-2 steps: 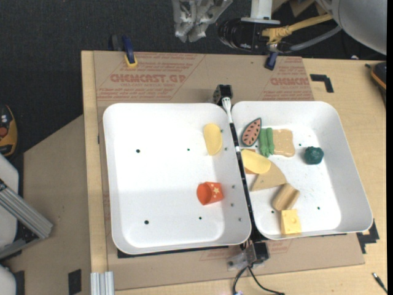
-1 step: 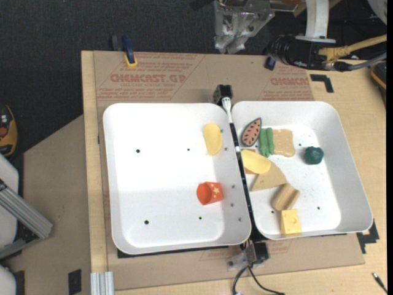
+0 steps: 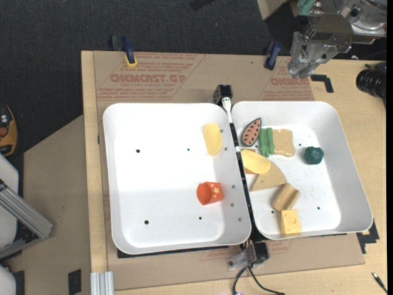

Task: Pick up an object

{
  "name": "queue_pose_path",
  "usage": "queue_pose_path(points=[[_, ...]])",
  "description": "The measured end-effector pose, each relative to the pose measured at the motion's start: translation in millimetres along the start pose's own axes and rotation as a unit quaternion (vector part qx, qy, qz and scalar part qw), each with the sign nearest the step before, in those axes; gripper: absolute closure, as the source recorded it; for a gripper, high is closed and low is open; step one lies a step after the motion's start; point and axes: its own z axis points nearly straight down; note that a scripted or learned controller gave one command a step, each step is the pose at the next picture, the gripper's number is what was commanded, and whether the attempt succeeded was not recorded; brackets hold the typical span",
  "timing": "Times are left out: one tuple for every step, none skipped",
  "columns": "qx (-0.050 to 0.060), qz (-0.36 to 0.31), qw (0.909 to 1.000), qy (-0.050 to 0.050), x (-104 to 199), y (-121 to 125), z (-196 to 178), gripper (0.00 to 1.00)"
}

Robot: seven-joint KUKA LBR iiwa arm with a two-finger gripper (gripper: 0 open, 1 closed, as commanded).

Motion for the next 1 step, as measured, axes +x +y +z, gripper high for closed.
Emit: queue_pose_path(points=[[0.007,-0.011,0.9999,0.001,61.8,-5.0,147.2,1.0]])
